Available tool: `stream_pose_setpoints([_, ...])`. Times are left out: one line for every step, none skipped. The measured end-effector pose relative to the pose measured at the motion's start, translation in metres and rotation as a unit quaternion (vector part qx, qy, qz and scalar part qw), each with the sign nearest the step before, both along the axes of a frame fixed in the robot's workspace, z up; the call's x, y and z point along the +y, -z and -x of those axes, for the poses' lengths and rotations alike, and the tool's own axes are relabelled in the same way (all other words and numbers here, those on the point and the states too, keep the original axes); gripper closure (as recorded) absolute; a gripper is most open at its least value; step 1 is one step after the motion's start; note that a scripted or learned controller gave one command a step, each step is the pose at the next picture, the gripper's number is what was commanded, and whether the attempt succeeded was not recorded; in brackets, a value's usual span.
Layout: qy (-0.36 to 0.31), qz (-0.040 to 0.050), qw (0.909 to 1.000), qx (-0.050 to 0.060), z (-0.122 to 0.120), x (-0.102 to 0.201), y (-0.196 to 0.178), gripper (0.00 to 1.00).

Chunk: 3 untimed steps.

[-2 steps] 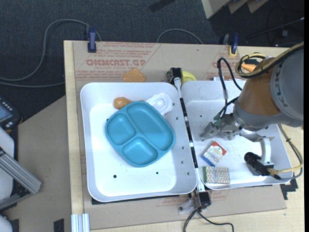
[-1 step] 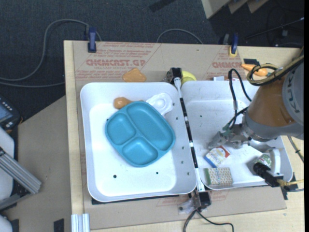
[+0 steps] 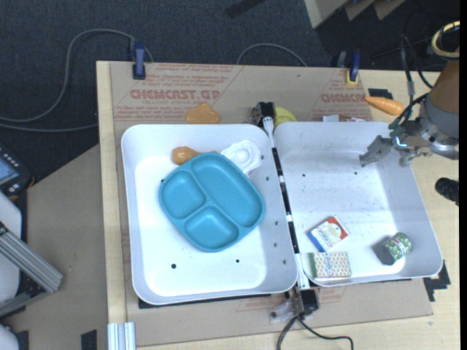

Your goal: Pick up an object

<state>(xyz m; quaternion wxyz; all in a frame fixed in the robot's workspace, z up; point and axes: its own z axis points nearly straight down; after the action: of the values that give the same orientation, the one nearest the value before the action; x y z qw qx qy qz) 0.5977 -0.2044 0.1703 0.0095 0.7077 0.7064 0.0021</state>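
objects lie well apart from the claw (image 3: 381,154), which hangs spread and holding nothing over the right bin (image 3: 332,177): below it a small carton (image 3: 327,233), a flat packet (image 3: 332,265) and a green can (image 3: 394,248); far left, a blue tray (image 3: 211,201).

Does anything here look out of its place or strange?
Yes. A carrot-like orange piece and another orange object lie on the bench outside the bins. The blue divided tray sits askew in the left bin.
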Motion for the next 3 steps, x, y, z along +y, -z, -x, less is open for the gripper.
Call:
stream_pose_setpoints([-0.003, -0.0071, 0.9999, 0.011, 0.027, 0.068, 0.09, 0.0])
stream_pose_setpoints([0.001, -0.0023, 1.0, 0.006, 0.01, 0.004, 0.057, 0.0])
stream_pose_setpoints([-0.003, -0.0039, 1.0, 0.003, -0.073, 0.007, 0.021, 0.0])
